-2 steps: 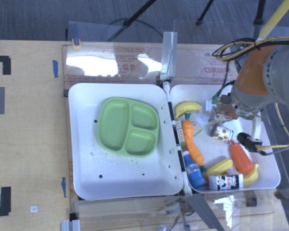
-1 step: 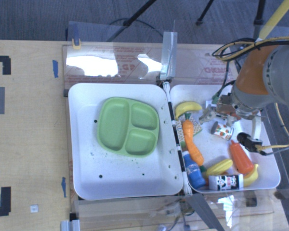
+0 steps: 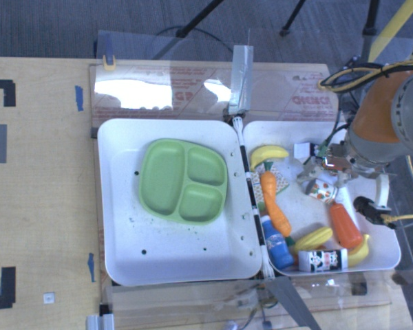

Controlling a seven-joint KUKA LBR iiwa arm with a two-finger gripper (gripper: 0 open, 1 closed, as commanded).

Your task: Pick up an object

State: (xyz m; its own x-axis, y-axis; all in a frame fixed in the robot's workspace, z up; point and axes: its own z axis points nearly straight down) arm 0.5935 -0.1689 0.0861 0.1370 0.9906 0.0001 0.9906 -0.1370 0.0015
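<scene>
The right bin (image 3: 304, 215) holds several toy items: a yellow banana (image 3: 268, 155) at the back, an orange carrot (image 3: 275, 205) along the left wall, a blue bottle (image 3: 279, 247), a second yellow banana (image 3: 314, 238), an orange-red piece (image 3: 345, 225) and a black-and-white bottle (image 3: 322, 259). A small white object with red and orange marks (image 3: 322, 190) lies near the bin's middle right. My gripper (image 3: 323, 176) hangs low in the bin, right over this small white object and touching or nearly touching it. Its wrist hides the object's far side.
The left bin (image 3: 117, 205) holds a green divided plate (image 3: 182, 181). A raised divider (image 3: 251, 198) separates the two bins. A clear panel (image 3: 193, 88) stands behind them. Cables (image 3: 375, 215) trail from the arm over the right bin's right edge.
</scene>
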